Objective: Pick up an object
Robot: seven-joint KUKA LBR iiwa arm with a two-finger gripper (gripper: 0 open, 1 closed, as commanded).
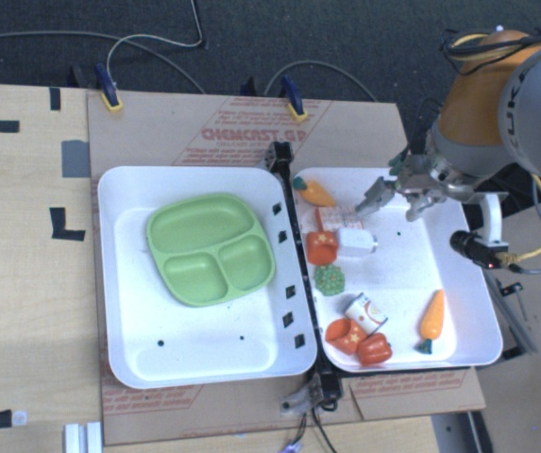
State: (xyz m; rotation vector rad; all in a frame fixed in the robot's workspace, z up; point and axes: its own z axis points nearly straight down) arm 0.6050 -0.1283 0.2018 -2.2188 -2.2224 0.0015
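Red tomato (374,349) at rt bin (459,352) front, jaws (397,201) spread wide, apparently empty, above white block (356,242)

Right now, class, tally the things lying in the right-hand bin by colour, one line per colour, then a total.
Orange: 2, one carrot and one piece at the top
Red: 3
Green: 1
White: 2
Total: 8
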